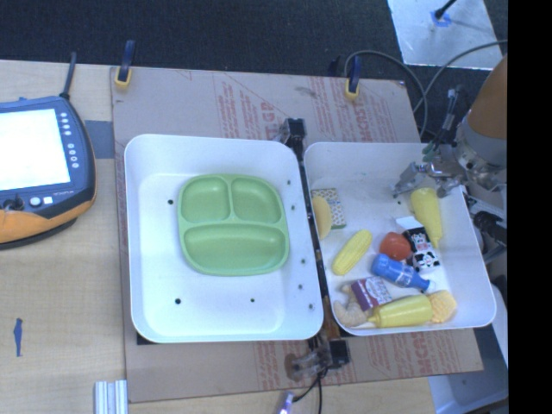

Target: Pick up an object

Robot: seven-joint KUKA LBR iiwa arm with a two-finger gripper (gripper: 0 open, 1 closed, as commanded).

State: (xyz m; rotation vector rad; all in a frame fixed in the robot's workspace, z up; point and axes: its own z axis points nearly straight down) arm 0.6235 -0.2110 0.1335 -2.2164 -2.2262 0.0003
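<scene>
We hover our gripper [423, 182], fingers spread, just above the yellow banana [428, 214]; next, we descend and close.

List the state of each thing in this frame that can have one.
hand: low in the right bin, by the yellow banana; grip unclear
yellow banana: lying in the right bin
corn cob: lying flat
blue bottle: on its side
green divided plate: upright in the left bin
</scene>
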